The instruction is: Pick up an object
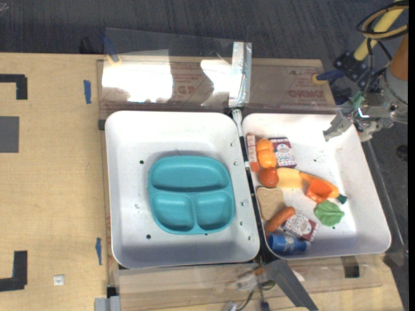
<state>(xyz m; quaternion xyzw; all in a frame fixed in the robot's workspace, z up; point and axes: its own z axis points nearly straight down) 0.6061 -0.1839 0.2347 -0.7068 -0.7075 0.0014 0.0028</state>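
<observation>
The right white bin holds several toy foods along its left side. Among them are an orange, a small purple and white box, a red tomato, a yellow piece, an orange carrot, a green leaf, a bread slice, a sausage and a blue can. My gripper hangs over the bin's far right corner, well apart from the food. It is open, with nothing between its fingers.
The left white bin holds a teal divided plate. A clear plastic sheet and a cardboard strip lie behind the bins. Cables and the arm crowd the upper right. A wooden bench lies to the left.
</observation>
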